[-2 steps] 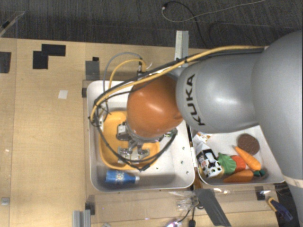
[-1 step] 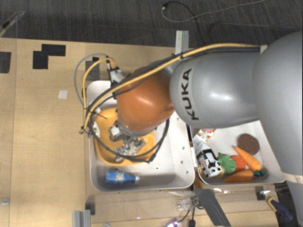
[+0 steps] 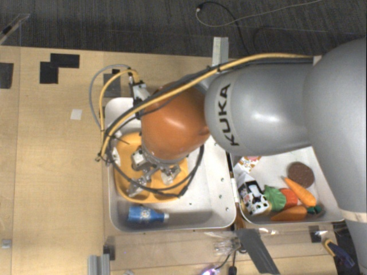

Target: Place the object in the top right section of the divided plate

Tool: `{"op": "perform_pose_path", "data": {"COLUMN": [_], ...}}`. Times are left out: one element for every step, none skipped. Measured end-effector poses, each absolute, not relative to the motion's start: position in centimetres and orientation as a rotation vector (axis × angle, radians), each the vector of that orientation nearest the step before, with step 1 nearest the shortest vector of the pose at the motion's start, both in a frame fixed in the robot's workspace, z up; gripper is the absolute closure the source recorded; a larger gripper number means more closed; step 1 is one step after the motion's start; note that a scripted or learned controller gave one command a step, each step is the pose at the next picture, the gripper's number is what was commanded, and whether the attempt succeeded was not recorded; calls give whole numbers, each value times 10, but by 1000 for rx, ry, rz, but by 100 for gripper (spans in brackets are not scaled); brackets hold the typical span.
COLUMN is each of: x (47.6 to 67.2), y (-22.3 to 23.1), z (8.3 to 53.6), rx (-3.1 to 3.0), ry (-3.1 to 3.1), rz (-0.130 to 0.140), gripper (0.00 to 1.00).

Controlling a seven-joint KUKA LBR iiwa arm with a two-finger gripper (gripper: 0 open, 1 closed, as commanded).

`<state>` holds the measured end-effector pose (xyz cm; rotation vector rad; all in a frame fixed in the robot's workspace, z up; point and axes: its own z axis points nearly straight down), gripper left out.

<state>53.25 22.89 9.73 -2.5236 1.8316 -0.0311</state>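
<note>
In the camera view, the left bin is being occupied by a yellow divided plate, over which the end effector is being held; how far it is open cannot be told, nor whether anything is being gripped. A blue object is lying in that bin, just below the plate. In the right bin, a carrot, a brown disc, a green toy and a black-and-white cow toy are being kept together.

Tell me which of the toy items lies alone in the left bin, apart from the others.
The blue item, at the near edge of the left bin. The carrot, the brown disc and the other toys are together in the right bin.
</note>
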Motion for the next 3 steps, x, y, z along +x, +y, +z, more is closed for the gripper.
{"op": "perform_pose_path", "data": {"x": [547, 548, 649], "y": [168, 170, 227], "z": [137, 148, 208], "rx": [-2779, -2770, -2905], "ry": [1449, 1452, 1174], "rz": [-3, -3, -3], "gripper": [0, 100, 100]}}
